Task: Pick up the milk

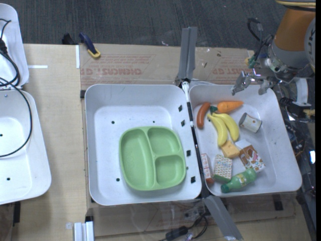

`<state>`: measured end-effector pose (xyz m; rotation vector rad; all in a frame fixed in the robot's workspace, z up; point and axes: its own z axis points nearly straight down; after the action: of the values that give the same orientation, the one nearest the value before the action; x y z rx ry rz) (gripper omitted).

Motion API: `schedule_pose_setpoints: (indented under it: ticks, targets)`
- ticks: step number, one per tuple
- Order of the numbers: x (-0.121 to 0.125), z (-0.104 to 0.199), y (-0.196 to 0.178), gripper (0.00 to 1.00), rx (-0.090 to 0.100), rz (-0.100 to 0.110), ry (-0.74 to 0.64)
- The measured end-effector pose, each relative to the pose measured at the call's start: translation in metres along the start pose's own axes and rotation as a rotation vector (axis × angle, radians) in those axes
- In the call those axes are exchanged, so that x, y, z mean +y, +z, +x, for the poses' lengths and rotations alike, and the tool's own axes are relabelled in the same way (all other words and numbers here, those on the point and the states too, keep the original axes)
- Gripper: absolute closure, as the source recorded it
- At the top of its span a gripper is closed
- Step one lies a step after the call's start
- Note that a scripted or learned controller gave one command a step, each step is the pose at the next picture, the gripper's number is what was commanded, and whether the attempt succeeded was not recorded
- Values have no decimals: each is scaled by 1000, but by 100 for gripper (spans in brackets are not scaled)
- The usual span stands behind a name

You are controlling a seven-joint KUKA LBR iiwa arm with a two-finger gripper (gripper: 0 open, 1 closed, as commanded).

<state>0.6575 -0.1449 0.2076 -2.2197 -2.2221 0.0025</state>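
The small milk carton [251, 158] looks light and easy to squash, so the wide, empty gripper [249, 87] should pinch its flat sides.

My gripper [252, 82] of shiny bare metal, white bins [100, 102] of smooth, slightly glossy plastic, green plate [152, 158] of matt plastic, bench [55, 64] of pale wood, printed brown cardboard [135, 67], banana [225, 127] of glossy plastic

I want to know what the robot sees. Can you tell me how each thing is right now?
Small printed milk carton: lying flat in the right bin, untouched.
Yellow bananas: lying flat.
Green plastic bottle: on its side.
Grey tin can: on its side.
Green divided plate: flat in the left bin.
Metal tool: above the right bin's far edge, holding nothing.
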Motion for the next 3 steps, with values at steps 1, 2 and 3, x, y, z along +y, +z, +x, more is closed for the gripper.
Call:
schedule_pose_setpoints:
  ticks: [1,2,3]
  targets:
    - [-108,-30,67,0,1,1,-151]
    - [-180,-47,116,0,1,-2,6]
    - [-179,-46,106,100,2,-3,8]
